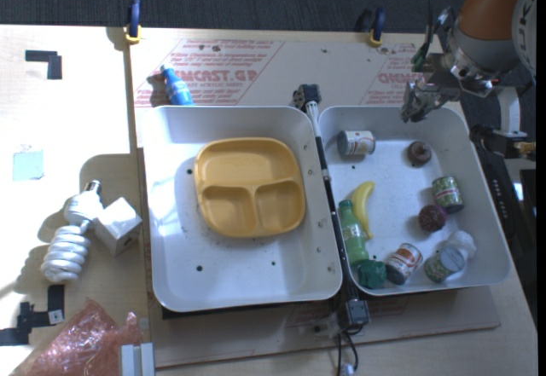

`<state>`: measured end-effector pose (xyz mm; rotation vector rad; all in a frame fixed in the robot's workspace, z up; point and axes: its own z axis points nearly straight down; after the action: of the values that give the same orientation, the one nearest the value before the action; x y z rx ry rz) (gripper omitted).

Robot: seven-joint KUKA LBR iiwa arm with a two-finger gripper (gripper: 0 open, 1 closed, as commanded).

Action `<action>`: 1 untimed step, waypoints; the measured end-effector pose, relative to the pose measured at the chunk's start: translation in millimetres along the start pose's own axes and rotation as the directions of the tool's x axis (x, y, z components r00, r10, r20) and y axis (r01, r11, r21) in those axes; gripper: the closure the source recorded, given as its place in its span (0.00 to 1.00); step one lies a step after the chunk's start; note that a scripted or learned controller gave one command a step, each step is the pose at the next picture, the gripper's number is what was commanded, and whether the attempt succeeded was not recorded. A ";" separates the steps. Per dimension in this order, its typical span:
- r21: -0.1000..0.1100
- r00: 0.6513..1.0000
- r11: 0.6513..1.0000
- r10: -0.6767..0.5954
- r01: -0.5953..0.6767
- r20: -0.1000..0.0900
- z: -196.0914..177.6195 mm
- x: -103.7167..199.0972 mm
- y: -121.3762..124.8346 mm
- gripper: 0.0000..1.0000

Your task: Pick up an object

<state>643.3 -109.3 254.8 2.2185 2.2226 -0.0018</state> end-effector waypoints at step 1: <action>0.001 1.000 1.000 0.003 -0.003 -0.001 145.1 -2.1 -48.4 0.00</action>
<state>594.9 -111.7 109.7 2.2223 2.2207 -0.0012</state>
